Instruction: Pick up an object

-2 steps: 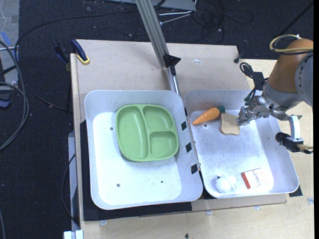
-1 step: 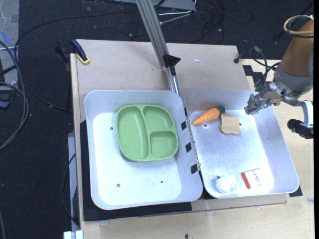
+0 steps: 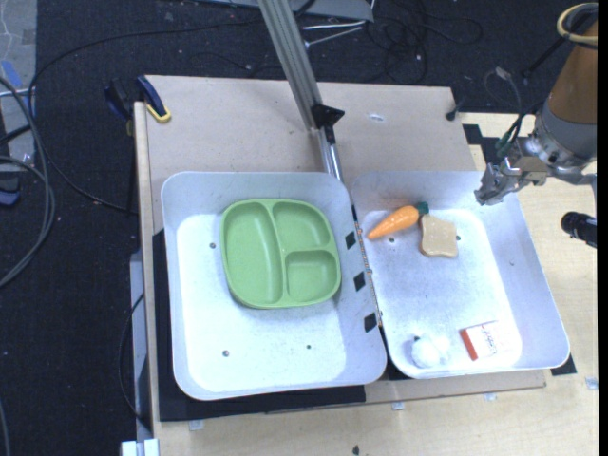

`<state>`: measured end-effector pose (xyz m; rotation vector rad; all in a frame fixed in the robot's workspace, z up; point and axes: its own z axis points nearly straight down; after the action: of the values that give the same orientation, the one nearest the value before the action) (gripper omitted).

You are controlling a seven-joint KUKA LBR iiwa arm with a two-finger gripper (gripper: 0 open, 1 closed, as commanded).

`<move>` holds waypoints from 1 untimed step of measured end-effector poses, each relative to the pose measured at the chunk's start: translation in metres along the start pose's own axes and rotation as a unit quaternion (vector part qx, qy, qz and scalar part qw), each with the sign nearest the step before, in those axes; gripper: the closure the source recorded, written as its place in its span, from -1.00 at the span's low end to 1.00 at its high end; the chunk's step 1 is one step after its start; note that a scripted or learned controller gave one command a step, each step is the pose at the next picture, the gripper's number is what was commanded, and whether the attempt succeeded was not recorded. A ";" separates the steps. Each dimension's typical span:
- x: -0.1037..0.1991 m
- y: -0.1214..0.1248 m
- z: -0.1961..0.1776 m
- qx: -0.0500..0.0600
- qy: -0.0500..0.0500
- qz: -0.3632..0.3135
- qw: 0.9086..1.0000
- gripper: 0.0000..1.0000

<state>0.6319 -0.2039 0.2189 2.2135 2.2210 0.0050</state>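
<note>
While the green plate (image 3: 281, 253) sits in the left bin (image 3: 190, 350), the carrot (image 3: 393, 220) touches the bread slice (image 3: 439, 237) in the right bin (image 3: 532, 293); hand (image 3: 490, 192) hovers right of both, above the far rim, grip state unclear.

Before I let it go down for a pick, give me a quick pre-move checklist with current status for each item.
1. Targets present in right bin: carrot, bread slice, white ball, red-and-white card. Ok.
2. Gripper over a target: it sits at the bin's far right rim, off every item. Not ok.
3. Gripper free of any object: nothing seen between its fingers. Ok.
4. Finger opening: too small to judge. Cannot tell.
5. Carrot apart from bread slice: they lie very close. Cannot tell.
6. Green plate lies in the left bin, out of the path. Ok.
</note>
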 end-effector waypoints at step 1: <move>0.000 0.001 -0.031 0.000 0.000 0.000 1.000 1.00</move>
<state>0.6331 -0.2041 0.2500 2.2145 2.2207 0.0041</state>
